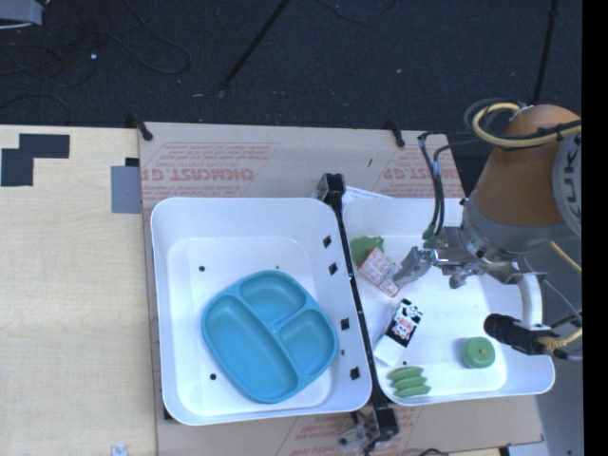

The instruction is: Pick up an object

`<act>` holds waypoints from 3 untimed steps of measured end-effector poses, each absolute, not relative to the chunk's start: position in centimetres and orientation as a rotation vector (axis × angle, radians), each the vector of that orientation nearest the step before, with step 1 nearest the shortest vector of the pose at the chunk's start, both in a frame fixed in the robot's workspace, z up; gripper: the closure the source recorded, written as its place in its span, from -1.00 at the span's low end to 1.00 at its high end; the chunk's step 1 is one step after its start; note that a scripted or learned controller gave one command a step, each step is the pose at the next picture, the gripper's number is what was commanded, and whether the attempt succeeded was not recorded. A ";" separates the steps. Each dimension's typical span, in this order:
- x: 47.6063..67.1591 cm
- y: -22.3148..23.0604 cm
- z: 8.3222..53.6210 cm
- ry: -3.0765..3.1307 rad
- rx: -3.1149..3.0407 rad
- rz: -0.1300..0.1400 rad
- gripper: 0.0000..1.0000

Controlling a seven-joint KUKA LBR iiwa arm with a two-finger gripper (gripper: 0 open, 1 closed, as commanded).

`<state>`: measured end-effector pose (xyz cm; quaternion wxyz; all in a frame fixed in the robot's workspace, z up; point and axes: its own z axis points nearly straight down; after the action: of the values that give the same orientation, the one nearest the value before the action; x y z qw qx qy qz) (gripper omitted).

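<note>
Object: pink-white packet (378,270), far-left corner of right bin (532,383), long axis slanted.
Jaws: gripper (410,265) just right of packet; open or closed, cannot tell.

The cardboard sheet (237,164) bears upside-down red print, seemingly "CHEMCRAZT G.P".

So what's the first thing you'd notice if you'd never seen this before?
Probably the big blue divided plate, lying alone in the left bin. Next, the robot arm with its orange band, leaning over the right bin, where small things lie scattered: a round green toy, green pea pods and a black-and-white card.
</note>
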<state>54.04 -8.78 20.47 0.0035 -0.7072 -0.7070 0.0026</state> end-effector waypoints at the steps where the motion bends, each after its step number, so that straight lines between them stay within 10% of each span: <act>1: 53.7 -9.6 15.6 -2.217 -2.218 0.006 -1.00; 2: 54.1 -9.3 9.4 -2.216 -2.218 0.006 -1.00; 3: 54.1 -9.5 10.7 -2.208 -2.226 0.006 1.00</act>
<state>54.06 -9.46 10.67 0.0032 -0.7099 -0.7043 0.0020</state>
